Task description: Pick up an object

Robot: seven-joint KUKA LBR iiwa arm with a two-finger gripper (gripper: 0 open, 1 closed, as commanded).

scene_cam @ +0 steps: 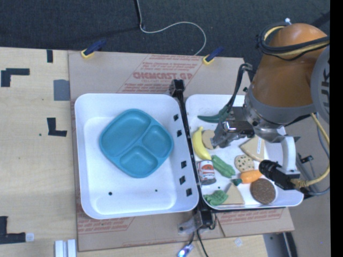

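The right bin (292,201) holds several toy foods: a yellow banana (200,144), a green pepper (214,116), a green pod (223,165), a small can (207,172), a cookie (243,162), a carrot (248,176), a brown round patty (263,190), a cheese wedge (254,148) and a sandwich slice (233,196). My gripper (225,134) hangs low over the bin's upper middle, just right of the banana and below the pepper. Nothing shows between its fingers.
The left bin (88,108) holds a blue divided plate (136,142). A black divider (185,138) runs between the bins. The arm's orange band (286,63) looms over the right bin's far side. Cardboard (161,74) lies under both bins.
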